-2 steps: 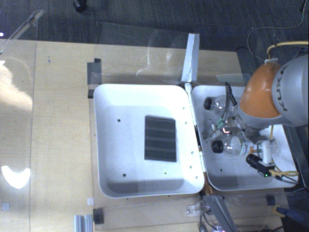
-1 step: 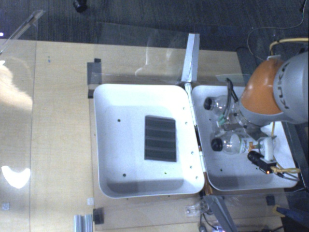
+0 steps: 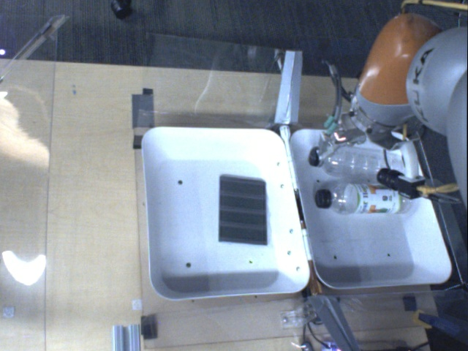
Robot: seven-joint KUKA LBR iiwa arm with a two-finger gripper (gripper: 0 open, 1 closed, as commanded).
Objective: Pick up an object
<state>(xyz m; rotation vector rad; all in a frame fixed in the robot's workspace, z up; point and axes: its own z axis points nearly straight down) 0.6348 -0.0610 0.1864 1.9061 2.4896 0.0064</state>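
right bin (image 3: 380, 265): two clear bottles, upper (image 3: 351, 161), lower (image 3: 362, 198) | end effector (image 3: 338, 129) low over upper bottle, grip state cannot tell | left bin (image 3: 168, 218): dark ridged pad (image 3: 243, 209) | pick not confirmed; lift remains

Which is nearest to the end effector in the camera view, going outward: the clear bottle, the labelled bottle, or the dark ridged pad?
From the end effector:
1. Clear plastic bottle, right bin, just below it.
2. Black-capped plastic bottle with a white label, right bin, further forward.
3. Dark ridged rectangular pad, middle of the left bin.
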